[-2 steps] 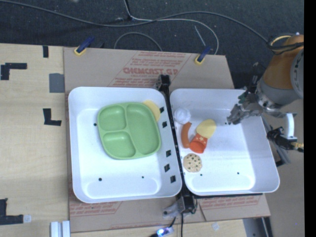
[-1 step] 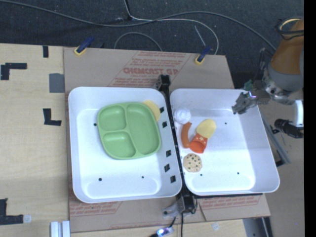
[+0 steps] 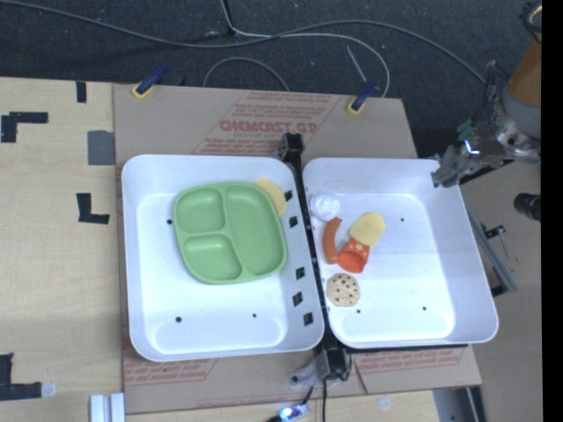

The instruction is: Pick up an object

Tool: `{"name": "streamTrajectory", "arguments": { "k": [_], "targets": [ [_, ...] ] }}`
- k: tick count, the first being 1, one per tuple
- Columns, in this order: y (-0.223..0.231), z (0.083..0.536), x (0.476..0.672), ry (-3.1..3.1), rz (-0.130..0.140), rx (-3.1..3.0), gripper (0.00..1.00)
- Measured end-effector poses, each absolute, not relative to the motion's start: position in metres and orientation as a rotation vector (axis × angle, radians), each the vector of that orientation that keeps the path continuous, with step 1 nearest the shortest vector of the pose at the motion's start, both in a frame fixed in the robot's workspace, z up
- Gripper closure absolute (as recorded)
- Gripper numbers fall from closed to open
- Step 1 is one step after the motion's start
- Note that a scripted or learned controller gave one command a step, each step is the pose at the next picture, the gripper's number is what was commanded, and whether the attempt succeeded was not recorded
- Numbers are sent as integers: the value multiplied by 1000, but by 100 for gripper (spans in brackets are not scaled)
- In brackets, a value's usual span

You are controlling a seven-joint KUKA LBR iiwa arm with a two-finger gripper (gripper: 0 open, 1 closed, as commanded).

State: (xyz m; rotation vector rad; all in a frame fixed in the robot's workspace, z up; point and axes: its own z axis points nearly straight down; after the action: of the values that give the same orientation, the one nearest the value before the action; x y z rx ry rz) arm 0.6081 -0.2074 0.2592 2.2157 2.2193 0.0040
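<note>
Claw (image 3: 447, 172) hangs at the right bin's (image 3: 457, 262) top-right edge; can't tell how it's set. The toy food sits bunched at that bin's left side. I'd go for the cookie (image 3: 343, 290), since it's a bit apart, and drop straight down.

Open floor right of cookie (image 3: 343, 290)

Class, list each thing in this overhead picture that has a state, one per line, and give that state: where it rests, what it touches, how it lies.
Green three-compartment plastic plate: flat in left white bin.
Yellow piece: partly tucked behind the plate's far right corner.
Orange sausage: lying in right white bin.
Red fries carton with yellow top: lying beside the sausage.
Round chocolate-chip cookie: flat, apart from the carton.
Small white item: beyond the sausage.
Gripper: above right bin's far right corner, holding nothing visible.
</note>
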Motion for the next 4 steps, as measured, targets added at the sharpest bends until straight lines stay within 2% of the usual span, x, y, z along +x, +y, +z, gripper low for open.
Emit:
{"name": "streamTrajectory", "arguments": {
  "k": [3, 4],
  "targets": [
    [-62, 252, 565, 2229, -1, 2217, 100],
    [-11, 234, 548, 2231, -3, 2218, 100]
  ]
}}
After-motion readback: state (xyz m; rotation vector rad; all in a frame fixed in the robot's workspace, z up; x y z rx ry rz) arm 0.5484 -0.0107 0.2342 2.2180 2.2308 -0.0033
